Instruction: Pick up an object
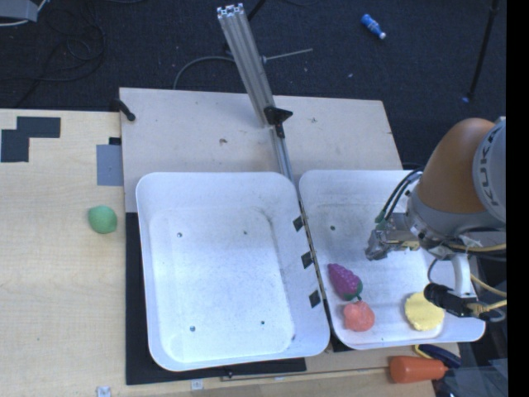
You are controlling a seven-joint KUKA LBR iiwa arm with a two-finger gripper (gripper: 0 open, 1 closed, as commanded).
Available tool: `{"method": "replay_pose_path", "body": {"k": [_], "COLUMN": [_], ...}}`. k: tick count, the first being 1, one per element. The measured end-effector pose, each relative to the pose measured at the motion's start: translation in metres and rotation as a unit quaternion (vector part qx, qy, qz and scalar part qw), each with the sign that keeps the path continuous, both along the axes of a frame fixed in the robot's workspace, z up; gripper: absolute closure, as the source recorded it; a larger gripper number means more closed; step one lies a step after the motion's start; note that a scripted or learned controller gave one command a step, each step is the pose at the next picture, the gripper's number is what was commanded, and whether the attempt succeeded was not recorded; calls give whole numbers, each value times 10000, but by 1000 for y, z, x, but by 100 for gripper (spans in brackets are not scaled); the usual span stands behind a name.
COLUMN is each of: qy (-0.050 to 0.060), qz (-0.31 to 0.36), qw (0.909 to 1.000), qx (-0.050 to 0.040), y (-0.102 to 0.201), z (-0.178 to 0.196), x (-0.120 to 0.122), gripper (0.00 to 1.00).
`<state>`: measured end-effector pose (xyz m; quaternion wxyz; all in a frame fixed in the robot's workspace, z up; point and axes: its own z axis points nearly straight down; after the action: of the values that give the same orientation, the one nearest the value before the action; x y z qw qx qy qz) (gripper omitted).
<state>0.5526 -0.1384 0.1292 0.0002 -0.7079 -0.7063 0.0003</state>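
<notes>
Three small objects lie in the right bin (331, 190), and any one of them would satisfy the task. The claw (378, 249) hangs over the middle of that bin, below the grey arm (463, 180) with its orange band, and whether it is apart or together I cannot tell at this size; nothing shows between its tips.

Nearest to the claw is the purple fruit (345, 279), just below and to its left in the view, close to the wall shared with the left bin (215, 271). Just beyond that, further down, sits the red-orange fruit (359, 316), near the bin's front rim. The yellow piece (423, 312) lies off to the claw's lower right, partly tucked under the arm's cables and close to the rim corner.

To do this step well, I judge the purple fruit the best choice: it is the shortest move, and it stands a little apart from the red-orange one. The risk is the dividing wall beside it, so the claw should come straight down with its closing line along the wall rather than across it, centred over the fruit's widest part. The fruit looks rounded and may roll or squirt out if caught off-centre.

Well apart from the claw, a green ball (102, 219) rests on the wooden bench (50, 263), past the left bin.
</notes>
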Motion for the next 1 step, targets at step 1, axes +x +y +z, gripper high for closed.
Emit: {"method": "replay_pose_path", "body": {"k": [1], "qy": [-24], "qz": [6], "qw": [10000], "qx": [-4], "y": [-4], "z": [61], "x": [-2], "gripper": [100]}}
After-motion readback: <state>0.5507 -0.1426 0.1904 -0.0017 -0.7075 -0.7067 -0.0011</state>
